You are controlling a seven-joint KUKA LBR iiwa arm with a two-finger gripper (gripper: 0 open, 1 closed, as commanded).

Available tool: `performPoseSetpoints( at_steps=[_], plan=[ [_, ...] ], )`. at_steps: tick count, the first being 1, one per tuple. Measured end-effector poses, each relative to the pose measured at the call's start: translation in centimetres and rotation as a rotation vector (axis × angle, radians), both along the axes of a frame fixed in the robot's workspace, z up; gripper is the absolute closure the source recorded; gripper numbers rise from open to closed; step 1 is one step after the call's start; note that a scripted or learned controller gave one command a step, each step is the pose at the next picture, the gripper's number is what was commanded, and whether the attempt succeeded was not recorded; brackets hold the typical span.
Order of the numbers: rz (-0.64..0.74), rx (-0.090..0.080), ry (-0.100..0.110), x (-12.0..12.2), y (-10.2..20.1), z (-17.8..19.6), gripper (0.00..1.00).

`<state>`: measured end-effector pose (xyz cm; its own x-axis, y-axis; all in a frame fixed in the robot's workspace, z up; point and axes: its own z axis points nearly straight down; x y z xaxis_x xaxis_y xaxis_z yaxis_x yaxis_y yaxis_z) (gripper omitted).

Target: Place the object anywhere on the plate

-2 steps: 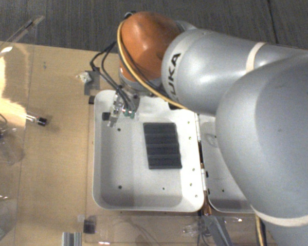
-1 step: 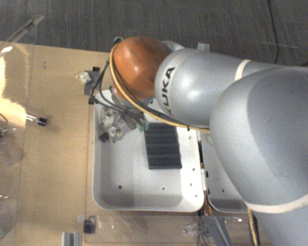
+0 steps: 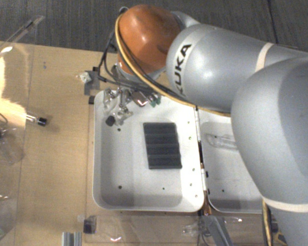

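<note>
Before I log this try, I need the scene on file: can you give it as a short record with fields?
arm: grey KUKA arm, reaching in from the right over the left bin's far edge
gripper: at the far-left corner of the left bin, nothing seen between its fingers
left bin: white, holds a dark ribbed plate
plate: flat near the bin's middle, nothing on it
right bin: white, mostly covered by the arm
object: cannot tell which it is
task state: not yet done
</note>
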<state>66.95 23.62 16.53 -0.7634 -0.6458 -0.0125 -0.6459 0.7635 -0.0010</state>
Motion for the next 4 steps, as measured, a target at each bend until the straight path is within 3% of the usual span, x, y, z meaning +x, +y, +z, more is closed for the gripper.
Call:
performPoseSetpoints(
  at_steps=[1, 2, 3, 4],
  plan=[
    [0.308, -0.002, -0.002, 0.1, -0.4, 5.0, 1.0],
    [0.997, -0.008, -0.004, 0.0, -1.0, 8.4, 1.0],
    [1.006, -0.008, -0.003, -1.9, -4.8, 0.3, 1.0],
    [1.444, -0.017, -0.01, -6.8, -0.6, -7.5, 1.0]
  ],
)
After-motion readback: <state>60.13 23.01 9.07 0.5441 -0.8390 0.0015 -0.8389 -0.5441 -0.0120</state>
